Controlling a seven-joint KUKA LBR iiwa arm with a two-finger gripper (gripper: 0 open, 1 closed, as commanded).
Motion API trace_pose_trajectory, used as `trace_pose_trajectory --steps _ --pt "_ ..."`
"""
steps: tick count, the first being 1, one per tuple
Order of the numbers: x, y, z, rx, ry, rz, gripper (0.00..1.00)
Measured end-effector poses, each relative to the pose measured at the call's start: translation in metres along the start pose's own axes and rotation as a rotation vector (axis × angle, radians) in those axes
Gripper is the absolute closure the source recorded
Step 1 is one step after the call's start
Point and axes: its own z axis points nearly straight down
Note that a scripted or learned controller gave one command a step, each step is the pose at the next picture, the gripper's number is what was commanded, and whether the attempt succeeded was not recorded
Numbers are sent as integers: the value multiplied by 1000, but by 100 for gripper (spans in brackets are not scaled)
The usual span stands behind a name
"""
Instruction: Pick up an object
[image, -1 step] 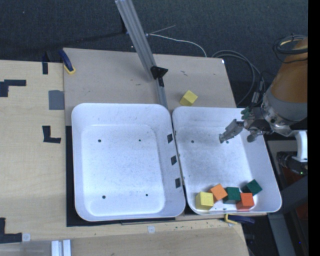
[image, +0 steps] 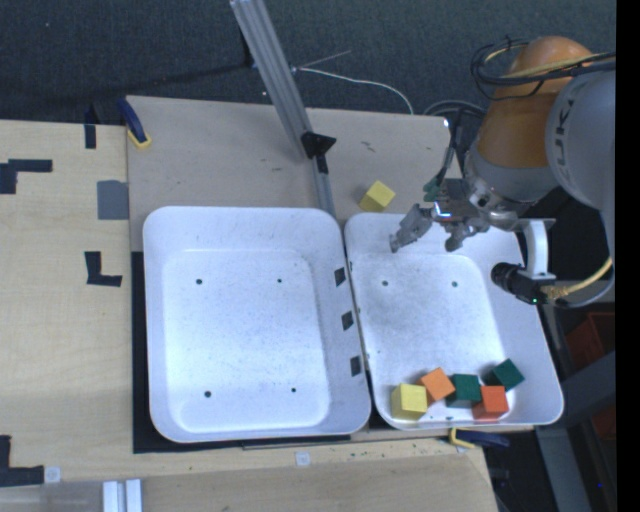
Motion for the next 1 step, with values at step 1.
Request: trace_pose_trajectory --steps 1 --pt "80 14 39 6 3 -1 0"
